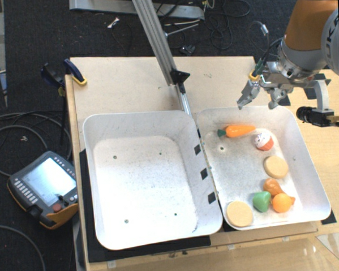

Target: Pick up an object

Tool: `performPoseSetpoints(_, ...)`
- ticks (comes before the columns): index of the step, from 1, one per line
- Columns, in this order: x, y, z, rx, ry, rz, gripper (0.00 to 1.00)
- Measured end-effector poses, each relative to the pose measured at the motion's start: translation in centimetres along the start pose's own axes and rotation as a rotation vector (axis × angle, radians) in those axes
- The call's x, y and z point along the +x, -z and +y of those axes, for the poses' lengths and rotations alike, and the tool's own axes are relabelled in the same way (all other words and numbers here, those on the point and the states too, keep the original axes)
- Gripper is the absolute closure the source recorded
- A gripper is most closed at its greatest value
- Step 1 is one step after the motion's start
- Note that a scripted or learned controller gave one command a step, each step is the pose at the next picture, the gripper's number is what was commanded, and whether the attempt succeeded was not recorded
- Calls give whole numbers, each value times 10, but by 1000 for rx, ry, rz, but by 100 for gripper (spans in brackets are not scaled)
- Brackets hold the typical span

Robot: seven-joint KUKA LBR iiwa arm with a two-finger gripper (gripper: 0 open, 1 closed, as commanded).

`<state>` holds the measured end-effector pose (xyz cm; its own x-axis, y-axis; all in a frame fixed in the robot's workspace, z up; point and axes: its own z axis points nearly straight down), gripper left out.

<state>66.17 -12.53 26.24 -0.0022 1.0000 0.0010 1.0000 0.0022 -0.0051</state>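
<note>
- The toys lie in the right bin (306, 153), all on its floor and none in the gripper's grasp.
- The carrot (239, 130) is the toy nearest the gripper (259, 98): it lies on its side at the far end of the bin, its green top pointing left, below and a little left of the fingertips, apart from them.
- The gripper hangs over the far rim of the right bin, its two fingers spread apart with nothing between them.
- Just right of the carrot's tip sits a round white-and-red toy (263, 140), smooth and rounded like an egg.
- Nearer along the right side lies a flat tan disc (276, 167), like a biscuit.
- At the near end an orange piece (272, 185), a green pepper (262, 201) and a round orange fruit (282, 202) cluster together, touching or nearly so.
- A second tan disc (240, 213), pale and matt, lies at the near left corner, just beside the pepper.
- The toys look like glossy plastic; the bins are shallow white trays with rounded corners and speckled floors.
- The left bin (96, 136) sits beside the right one, their rims meeting in the middle.
- The arm (314, 22) is grey with an orange band and comes in from the far right.
- Both bins rest on a pale wooden bench (127, 83).
- A slanted metal rail (156, 36) runs from the far side down to where the bins meet.
- A pendant (45, 189) with a screen lies on the dark floor to the left, among cables.
</note>
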Motion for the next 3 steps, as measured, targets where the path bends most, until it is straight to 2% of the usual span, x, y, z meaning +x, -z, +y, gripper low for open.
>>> performPoseSetpoints(1, 0, 3, 1, -5, 2, -2, 0)
performPoseSetpoints(3, -7, -104, -15, 0, -4, -1, 0)
